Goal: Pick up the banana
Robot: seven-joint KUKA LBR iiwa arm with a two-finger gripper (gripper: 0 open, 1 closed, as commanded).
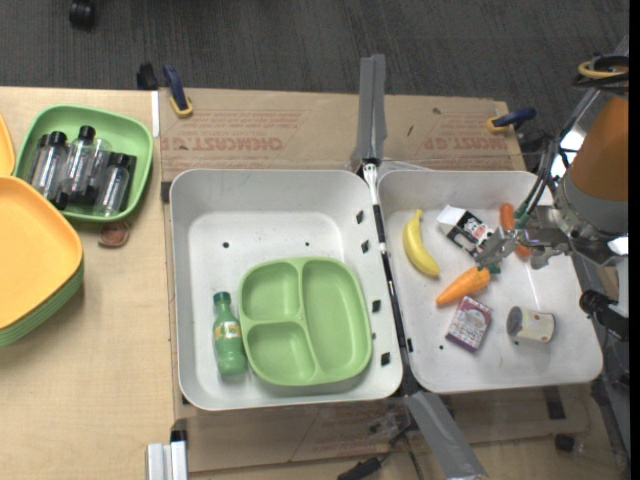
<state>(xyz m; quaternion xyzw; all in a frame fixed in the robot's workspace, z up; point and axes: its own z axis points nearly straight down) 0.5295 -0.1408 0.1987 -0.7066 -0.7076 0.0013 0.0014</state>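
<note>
You have one camera, and it sits up high above the bench (90,388). It looks down at a slant, so you see the far floor (300,18) along the top. It is far enough back for you to see both white bins: the left bin (200,298) and the right bin (560,358). The arm (600,158) comes in from your right side.
</note>
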